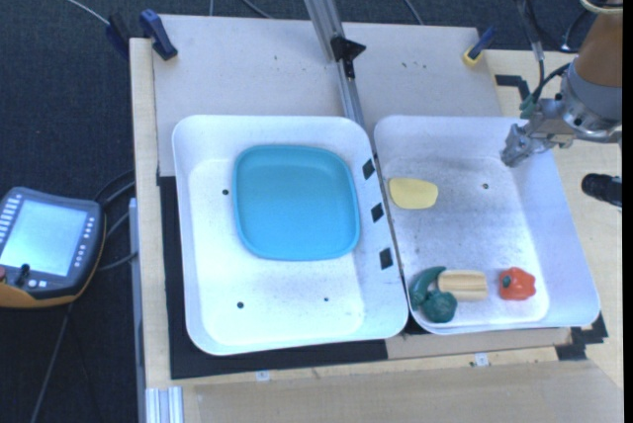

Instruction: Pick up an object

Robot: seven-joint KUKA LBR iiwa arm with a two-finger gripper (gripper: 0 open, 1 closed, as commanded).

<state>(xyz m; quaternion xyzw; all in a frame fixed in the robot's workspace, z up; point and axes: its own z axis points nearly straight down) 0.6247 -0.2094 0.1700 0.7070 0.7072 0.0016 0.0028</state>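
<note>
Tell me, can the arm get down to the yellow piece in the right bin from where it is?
Probably yes: the yellow piece lies alone on bare floor of the right bin, with nothing between it and the gripper.

arm (601, 65) cut off at right edge, claw (516, 146) fingers too blurred to read

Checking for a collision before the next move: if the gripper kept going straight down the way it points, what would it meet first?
Probably bare floor of the right bin near its far corner; the gripper points there, though depth is unclear.
</note>
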